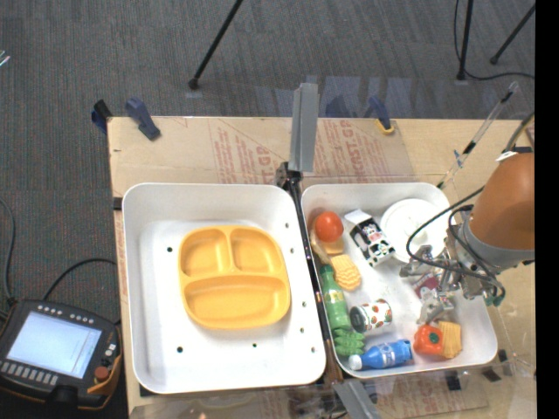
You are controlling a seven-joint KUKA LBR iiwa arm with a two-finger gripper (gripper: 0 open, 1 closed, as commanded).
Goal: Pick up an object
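Just below fingers (434, 302): orange toy (430, 340)

**Toys Crowd the Right Bin**

A red tomato (328, 226) lies near the right bin's (397, 188) left wall; a blue bottle (382, 354) lies flat along its front edge, beside an orange-and-yellow toy (438, 340) at the front right corner.

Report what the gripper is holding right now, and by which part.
Cannot be told. The gripper hangs low over the right bin, just above the orange toy, but nothing shows plainly between its jaws.
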